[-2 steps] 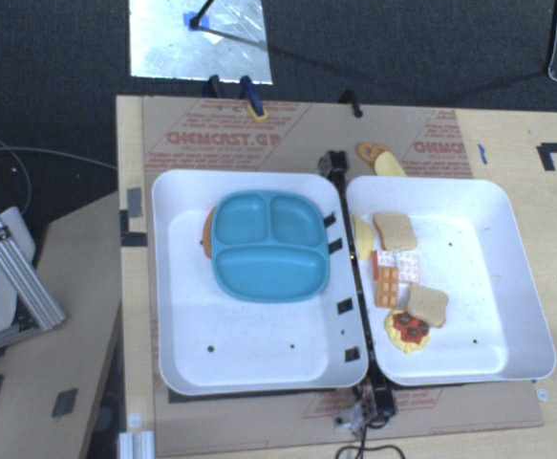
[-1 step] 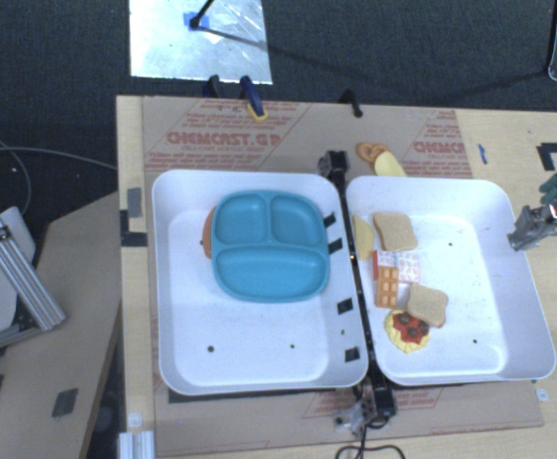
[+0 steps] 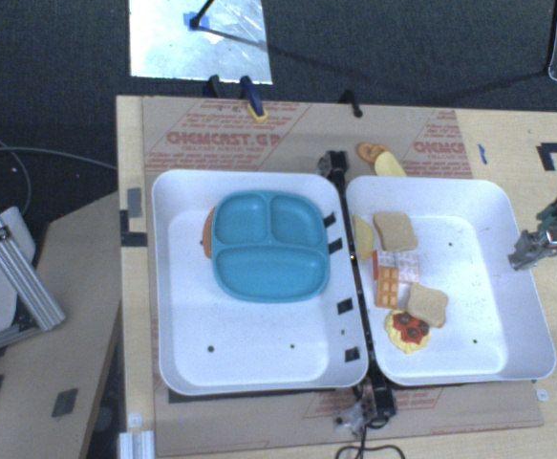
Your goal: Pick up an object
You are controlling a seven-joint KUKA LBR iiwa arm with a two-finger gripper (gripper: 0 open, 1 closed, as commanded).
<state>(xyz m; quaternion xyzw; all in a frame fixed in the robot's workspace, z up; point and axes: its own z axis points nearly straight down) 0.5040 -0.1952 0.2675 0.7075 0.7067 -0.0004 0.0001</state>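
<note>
nothing has been picked up yet, as far as this view shows: the gripper sits at the right edge of the right bin, well apart from the food, and nothing is between its fingers; whether it is open or closed i cannot tell. the reach, the descent, the grasp and the lift all look still to do. the pickable things cluster at the left side of the right bin: a slice of toast, a second toast slice below it, an orange waffle piece between them, and a small pizza piece lowest. they look small, flat and light. a blue divided plate lies in the left bin.
</note>
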